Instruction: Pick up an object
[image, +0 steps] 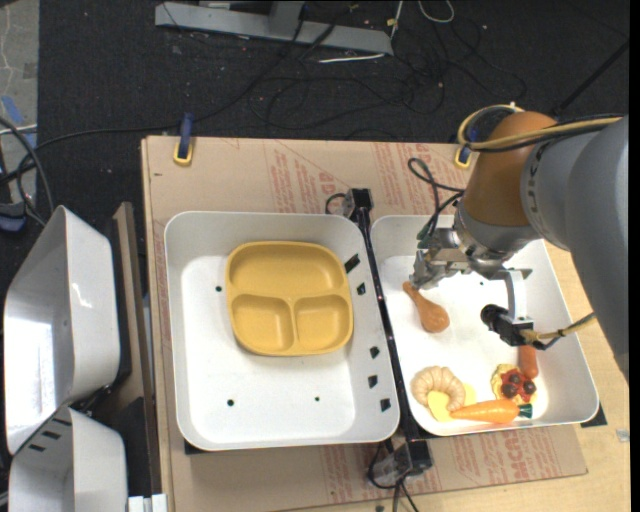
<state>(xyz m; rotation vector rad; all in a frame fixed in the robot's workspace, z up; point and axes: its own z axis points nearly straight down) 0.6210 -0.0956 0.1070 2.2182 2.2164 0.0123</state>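
Camera view: my tool (432, 268) hangs low over the right bin (570, 385), just above the handle end of a brown drumstick-like toy (428, 308); can't tell if it's spread or pressed together. More toy food sits at that bin's near edge, incl. a croissant (438, 381) and a carrot (484, 409). Left bin (200, 400) holds a yellow divided plate (290, 297).
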